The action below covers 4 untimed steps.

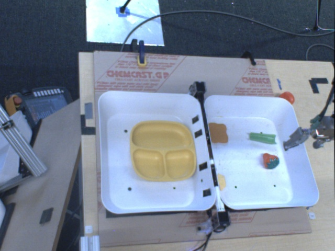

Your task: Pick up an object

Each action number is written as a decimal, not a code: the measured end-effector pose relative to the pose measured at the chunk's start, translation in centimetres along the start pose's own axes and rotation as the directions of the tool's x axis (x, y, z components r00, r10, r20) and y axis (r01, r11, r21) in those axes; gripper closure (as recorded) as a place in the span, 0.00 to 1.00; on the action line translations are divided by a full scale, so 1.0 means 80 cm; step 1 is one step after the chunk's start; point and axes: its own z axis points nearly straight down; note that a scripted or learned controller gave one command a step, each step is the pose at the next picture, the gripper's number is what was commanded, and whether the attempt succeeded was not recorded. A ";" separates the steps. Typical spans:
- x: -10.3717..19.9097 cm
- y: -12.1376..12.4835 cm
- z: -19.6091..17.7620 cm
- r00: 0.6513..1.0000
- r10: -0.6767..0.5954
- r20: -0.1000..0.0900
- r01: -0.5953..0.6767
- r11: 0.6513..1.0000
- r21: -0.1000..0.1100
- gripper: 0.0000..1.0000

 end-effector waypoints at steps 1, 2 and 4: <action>0.001 0.002 -0.005 1.000 -0.003 0.002 0.003 1.000 -0.008 0.00; 0.010 -0.003 0.053 1.000 -0.002 0.001 0.002 1.000 -0.006 0.00; 0.029 -0.002 0.179 1.000 -0.001 -0.001 0.001 1.000 -0.003 0.00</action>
